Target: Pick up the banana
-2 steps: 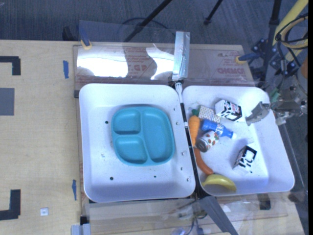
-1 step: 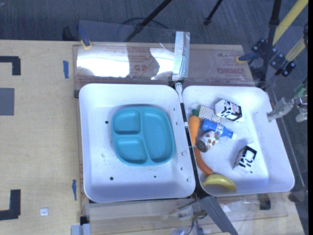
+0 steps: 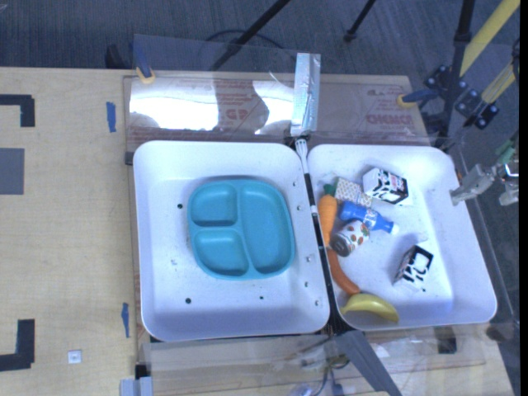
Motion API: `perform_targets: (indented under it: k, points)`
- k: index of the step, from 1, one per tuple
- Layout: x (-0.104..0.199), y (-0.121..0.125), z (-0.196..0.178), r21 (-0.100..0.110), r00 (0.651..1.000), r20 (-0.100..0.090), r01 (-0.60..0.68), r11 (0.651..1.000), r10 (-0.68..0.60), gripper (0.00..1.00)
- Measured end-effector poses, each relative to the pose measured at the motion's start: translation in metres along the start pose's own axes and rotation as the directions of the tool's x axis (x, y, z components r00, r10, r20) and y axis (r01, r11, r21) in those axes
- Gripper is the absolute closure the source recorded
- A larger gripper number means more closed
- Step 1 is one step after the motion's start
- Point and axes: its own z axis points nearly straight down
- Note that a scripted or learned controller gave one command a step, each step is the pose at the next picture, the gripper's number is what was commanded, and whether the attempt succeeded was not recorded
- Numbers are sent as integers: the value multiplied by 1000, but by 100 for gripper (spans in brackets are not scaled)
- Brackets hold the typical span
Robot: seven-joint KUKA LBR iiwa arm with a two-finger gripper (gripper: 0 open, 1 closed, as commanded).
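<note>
The yellow banana [image 3: 371,306] lies at the front edge of the right bin [image 3: 462,279], near its front left corner, with its stem end touching an orange carrot-like piece [image 3: 342,275]. My gripper [image 3: 472,185] hovers over the right rim of that bin, well behind and to the right of the banana, and nothing is seen in it.
The right bin also holds a carrot [image 3: 328,215], a blue bottle [image 3: 368,217], a small can [image 3: 351,238] and two black-and-white cartons [image 3: 385,186] [image 3: 417,265]. A blue divided plate [image 3: 242,227] sits in the left bin [image 3: 157,221]. Tripod legs stand beyond the bench.
</note>
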Motion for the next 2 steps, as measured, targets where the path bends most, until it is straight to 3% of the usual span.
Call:
perform_targets:
  k: [2]
  points:
    - [0, 0, 0, 0, 1000, 0, 0, 1000, 0, 0]
